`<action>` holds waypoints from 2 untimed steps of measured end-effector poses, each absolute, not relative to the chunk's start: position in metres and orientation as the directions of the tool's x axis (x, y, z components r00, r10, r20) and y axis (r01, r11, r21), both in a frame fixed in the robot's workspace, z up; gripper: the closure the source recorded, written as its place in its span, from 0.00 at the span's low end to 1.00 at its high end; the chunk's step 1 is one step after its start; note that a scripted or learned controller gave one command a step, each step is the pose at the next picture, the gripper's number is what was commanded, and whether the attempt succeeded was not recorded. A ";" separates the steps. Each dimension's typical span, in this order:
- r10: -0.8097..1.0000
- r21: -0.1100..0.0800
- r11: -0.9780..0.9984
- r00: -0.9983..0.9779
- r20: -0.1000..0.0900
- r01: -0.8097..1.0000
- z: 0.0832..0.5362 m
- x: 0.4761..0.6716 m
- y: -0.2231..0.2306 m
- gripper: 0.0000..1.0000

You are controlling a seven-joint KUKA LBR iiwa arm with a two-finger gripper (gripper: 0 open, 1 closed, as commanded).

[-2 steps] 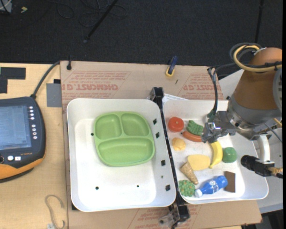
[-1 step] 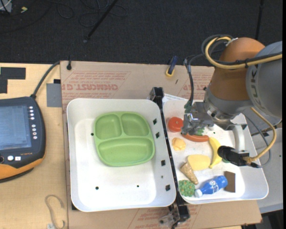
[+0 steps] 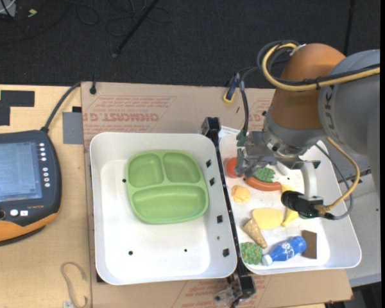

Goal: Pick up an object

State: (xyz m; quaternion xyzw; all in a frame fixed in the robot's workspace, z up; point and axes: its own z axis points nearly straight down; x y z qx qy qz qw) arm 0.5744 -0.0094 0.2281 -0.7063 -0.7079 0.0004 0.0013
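My gripper hangs low over the upper left part of the right bin. Right below it lie a red piece and an orange carrot-like toy with a green leafy top. Whether it touches either one I cannot make out. Toward the front lie a small orange-yellow piece, a yellow cheese wedge, a tan cone, a green round toy, a blue bottle and a brown block.
The left bin holds a green divided plate. A black divider runs between the bins. A tablet lies at the far left of the bench. The arm's bulk covers the right bin's back.
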 end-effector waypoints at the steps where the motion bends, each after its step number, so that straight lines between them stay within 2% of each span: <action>1: 1.000 -0.002 0.001 -0.001 0.001 1.000 0.237 0.585 -0.005 1.00; 2: 1.000 -0.006 -0.001 0.001 -0.001 1.000 0.223 0.587 -0.016 1.00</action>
